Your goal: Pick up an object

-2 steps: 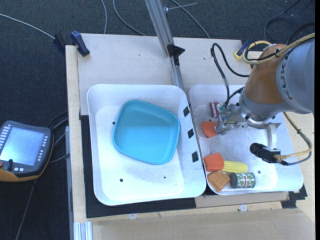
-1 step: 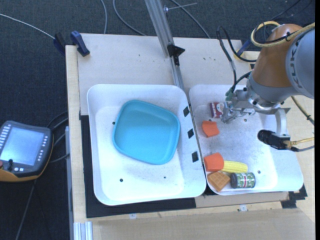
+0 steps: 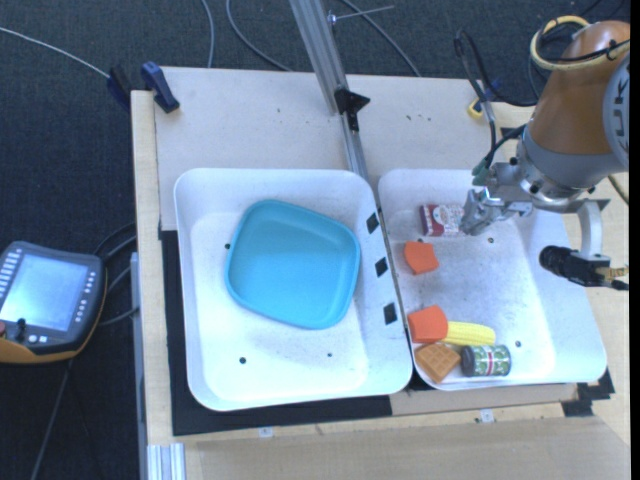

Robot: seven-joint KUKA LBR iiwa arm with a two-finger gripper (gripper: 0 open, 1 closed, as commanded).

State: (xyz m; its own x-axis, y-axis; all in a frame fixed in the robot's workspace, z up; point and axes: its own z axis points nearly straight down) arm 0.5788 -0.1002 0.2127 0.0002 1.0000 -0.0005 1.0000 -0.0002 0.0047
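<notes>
My gripper (image 3: 478, 211) hangs over the far part of the right bin (image 3: 560, 313), and I take that bin as my landmark. Whether my jaws are apart or together I cannot tell from this slant. Just beside the gripper, toward the bin's far left corner, lies a red-and-white packet (image 3: 437, 220); I cannot tell whether I touch it, and nothing shows between my jaws. Nearer the bin's middle left sits an orange block (image 3: 421, 258). Along the bin's near edge cluster a second orange block (image 3: 428, 323), a corn cob (image 3: 469, 334), a waffle (image 3: 437, 362) and a can (image 3: 486, 360) on its side, the can touching the waffle. Left of my landmark bin, the left bin (image 3: 200, 298) holds a blue plate (image 3: 292, 263).
</notes>
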